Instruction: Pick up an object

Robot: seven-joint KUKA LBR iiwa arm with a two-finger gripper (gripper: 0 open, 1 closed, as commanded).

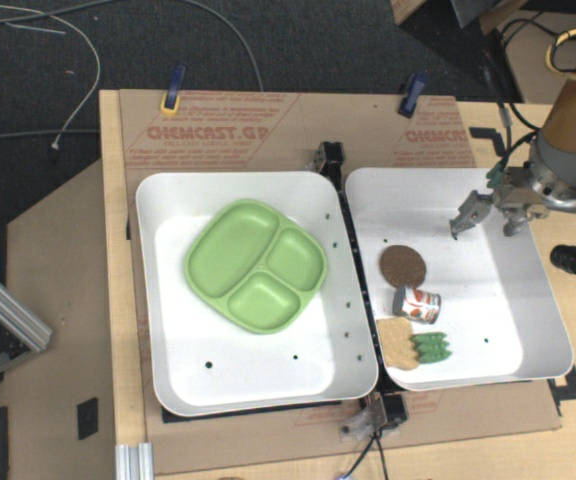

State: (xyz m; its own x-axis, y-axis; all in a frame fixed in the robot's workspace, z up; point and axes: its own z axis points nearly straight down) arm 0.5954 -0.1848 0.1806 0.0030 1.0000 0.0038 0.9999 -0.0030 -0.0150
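Right bin (528,308), open end effector (490,220) apart from brown disc (403,264)

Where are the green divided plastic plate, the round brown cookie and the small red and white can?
green divided plate (256,265), camera view, centre ridge.
round brown cookie (403,264), camera view, middle.
red and white can (420,306), camera view, side.

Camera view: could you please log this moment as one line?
tool open, over right bin | holding nothing | brown disc, can untouched | plate in left bin

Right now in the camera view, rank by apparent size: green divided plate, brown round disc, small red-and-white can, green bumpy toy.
Largest to smallest:
1. Green divided plate
2. Brown round disc
3. Small red-and-white can and green bumpy toy: too alike to rank.
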